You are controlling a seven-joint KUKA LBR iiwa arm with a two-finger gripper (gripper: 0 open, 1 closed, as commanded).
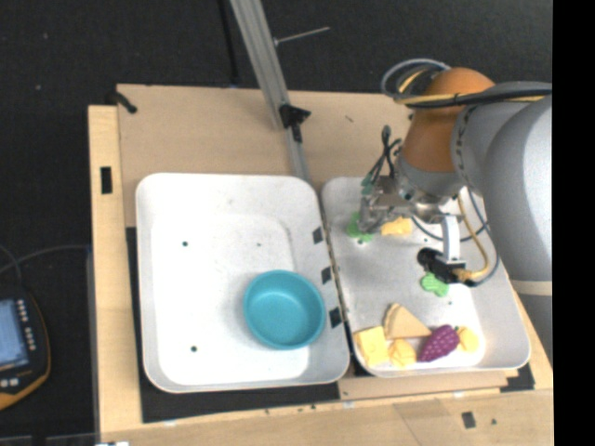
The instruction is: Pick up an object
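1. Two shallow white bins sit side by side on a tan bench (204, 128) with dark floor around it; the left bin (223, 203) holds a blue bowl (284, 308).
2. The right bin (372, 268) holds yellow and tan toy pieces (390, 337) and purple grapes (440, 342) at its near edge, plus a small green piece (433, 284) mid-bin.
3. The grey arm (507, 184) reaches in from the right, its gripper (372, 214) lowered over the right bin's far left corner, just beside a green piece (361, 232) and a yellow piece (398, 227). Whether the tool is clenched or released cannot be told.
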